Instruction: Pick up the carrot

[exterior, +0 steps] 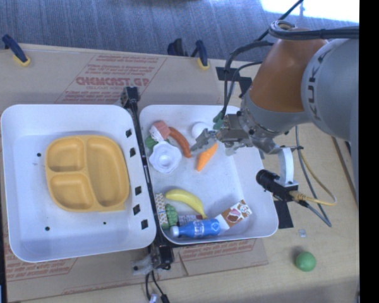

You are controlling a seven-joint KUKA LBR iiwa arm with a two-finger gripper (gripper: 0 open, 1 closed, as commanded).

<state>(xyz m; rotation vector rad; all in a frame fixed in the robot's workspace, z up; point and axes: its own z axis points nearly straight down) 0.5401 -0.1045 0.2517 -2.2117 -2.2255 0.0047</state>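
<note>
The grey two-finger gripper (pixel 210 141) is closed on the top end of the small orange plastic carrot (pixel 206 157), which hangs tilted just below it over the shallow white right-hand bin (pixel 256 194). Just left of it lie a white cup (pixel 164 159) and a reddish sausage (pixel 180 141); farther below, a yellow banana (pixel 186 200) and a blue bottle (pixel 196 229).

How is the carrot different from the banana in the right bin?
The carrot is orange and straight; the banana is yellow and curved. The carrot lies at the gripper, near the bin's middle; the banana lies lower, near the blue bottle. Both share the right bin.
</note>
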